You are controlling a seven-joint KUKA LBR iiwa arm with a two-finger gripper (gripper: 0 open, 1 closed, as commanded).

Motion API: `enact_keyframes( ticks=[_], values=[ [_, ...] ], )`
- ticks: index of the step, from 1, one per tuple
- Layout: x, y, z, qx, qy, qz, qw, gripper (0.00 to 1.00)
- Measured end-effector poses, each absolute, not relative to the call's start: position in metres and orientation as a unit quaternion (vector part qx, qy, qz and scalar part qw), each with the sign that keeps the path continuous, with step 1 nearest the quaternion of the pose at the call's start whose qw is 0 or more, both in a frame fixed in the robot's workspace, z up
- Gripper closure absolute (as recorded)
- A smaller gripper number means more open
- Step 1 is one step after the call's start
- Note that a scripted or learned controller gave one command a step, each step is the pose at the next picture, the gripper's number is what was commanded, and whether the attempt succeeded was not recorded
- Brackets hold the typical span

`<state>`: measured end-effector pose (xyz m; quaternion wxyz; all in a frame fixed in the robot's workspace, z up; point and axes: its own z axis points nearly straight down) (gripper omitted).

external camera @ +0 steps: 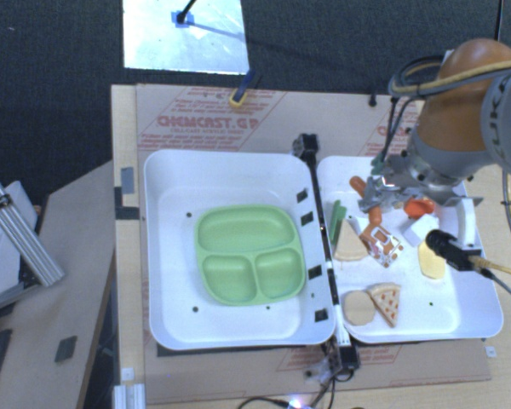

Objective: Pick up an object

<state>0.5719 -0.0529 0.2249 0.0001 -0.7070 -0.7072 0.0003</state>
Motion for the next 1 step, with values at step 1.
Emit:
enact_keyframes(
  ticks=[1],
  values=[
    [0.5829, -0.0568, 0.228, -0.707, -0.708, -0.0011, -0.001, 1.0]
  ],
)
